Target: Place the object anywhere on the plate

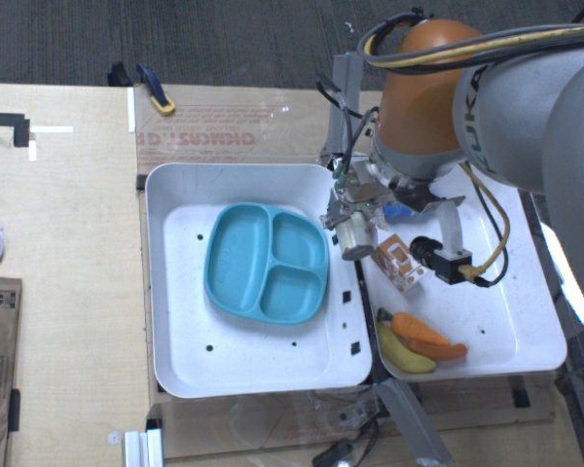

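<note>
A light blue plate (268,261) with three compartments lies in the left bin (175,290). My gripper (353,233) hangs over the wall between the two bins, just right of the plate's right rim. Right beside it, in the right bin (526,339), a small orange-and-white box (397,263) lies tilted. An orange carrot (428,335) rests against a yellow banana (405,355) at that bin's front left corner. A small blue item (395,212) is partly hidden under the wrist.
The grey arm with its orange band (433,76) covers the back of the right bin, with cables looping around it. A black connector (438,259) hangs beside the box. A cardboard sheet (224,129) lies behind the left bin.
</note>
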Tool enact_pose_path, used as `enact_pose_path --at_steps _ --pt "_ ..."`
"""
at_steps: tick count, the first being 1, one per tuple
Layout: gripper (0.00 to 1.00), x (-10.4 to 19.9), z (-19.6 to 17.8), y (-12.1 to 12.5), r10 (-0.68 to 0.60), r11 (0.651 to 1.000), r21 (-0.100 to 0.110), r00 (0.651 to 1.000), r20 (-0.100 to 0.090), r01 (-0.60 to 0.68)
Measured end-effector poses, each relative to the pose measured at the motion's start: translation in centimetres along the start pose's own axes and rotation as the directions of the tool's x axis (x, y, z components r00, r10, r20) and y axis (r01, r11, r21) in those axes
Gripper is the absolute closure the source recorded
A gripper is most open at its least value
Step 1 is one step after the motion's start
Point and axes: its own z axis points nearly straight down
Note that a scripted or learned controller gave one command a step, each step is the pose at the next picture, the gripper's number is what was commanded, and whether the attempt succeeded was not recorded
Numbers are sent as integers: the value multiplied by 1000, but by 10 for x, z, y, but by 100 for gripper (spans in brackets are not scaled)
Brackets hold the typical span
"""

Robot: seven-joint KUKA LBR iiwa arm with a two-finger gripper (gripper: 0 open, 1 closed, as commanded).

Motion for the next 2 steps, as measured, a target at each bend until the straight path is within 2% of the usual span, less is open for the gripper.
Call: enact_pose_path --at_steps 1,2 --pt "100 51 -13 10 -90 996 -2 996 1 90" --pt "100 76 30 47 31 1000 0 1000 1 -31"
